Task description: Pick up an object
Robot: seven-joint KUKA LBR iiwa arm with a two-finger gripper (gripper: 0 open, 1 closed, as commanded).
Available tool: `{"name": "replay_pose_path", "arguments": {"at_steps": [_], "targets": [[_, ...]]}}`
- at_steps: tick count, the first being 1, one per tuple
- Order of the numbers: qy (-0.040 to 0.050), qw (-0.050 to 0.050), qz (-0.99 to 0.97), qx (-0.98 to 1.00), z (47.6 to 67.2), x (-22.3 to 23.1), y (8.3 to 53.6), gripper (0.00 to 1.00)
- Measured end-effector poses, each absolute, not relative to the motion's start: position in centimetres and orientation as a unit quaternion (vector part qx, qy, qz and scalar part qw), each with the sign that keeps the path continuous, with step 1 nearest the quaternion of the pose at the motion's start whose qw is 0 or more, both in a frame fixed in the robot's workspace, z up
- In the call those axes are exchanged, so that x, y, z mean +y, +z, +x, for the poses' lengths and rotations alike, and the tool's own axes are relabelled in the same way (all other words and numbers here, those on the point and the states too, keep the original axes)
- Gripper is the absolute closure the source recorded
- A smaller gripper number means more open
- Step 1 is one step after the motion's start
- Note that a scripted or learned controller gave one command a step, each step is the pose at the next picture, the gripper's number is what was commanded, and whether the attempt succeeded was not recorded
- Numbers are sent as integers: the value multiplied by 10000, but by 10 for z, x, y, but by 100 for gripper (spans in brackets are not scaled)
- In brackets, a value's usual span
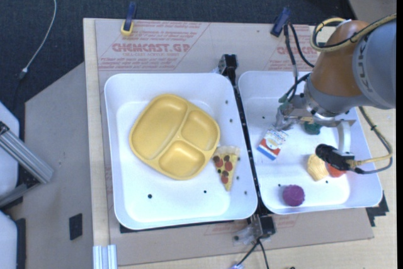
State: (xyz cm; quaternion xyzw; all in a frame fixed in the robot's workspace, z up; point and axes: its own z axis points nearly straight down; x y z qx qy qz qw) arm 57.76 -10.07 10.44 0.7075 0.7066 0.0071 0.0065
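Gripper point(284, 123) low in right bin point(359, 198), just above carton point(269, 144); open or closed, cannot tell. Risk: off-centre close shoving carton toward bin wall, slipping off thin edge, coming up with nothing

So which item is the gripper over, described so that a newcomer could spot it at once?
Start at the right-hand white bin, where the grey arm's two-finger gripper reaches in. Just below the gripper lies a small flat white packet with red and blue print. Its neighbours are a round purple object and a yellow lump; it alone is flat and rectangular.
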Motion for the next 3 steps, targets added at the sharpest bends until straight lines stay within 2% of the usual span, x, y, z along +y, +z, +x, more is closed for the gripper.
{"name": "replay_pose_path", "arguments": {"at_steps": [1,2,3], "targets": [[9,18,7068,7074,571,-100,165,100],[18,29,7066,7076,573,-100,218,100],[13,24,7067,7075,574,-101,253,100]]}}
